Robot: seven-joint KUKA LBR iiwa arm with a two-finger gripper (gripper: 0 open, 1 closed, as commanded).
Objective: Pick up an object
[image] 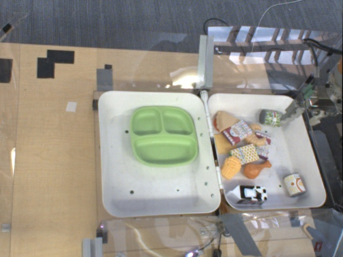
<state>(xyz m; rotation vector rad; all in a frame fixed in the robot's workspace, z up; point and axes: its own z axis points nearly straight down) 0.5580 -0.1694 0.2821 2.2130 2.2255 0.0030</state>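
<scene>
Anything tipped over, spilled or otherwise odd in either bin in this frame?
Nothing spilled or broken. The green divided plate lies flat in the left bin. In the right bin, toy foods sit jumbled in a pile, and a small can and a green can lie on their sides, apart from it.

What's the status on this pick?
Hand at right bin's far right rim, by the green can. Nothing seen held. Toy pile untouched; green plate in left bin.
</scene>
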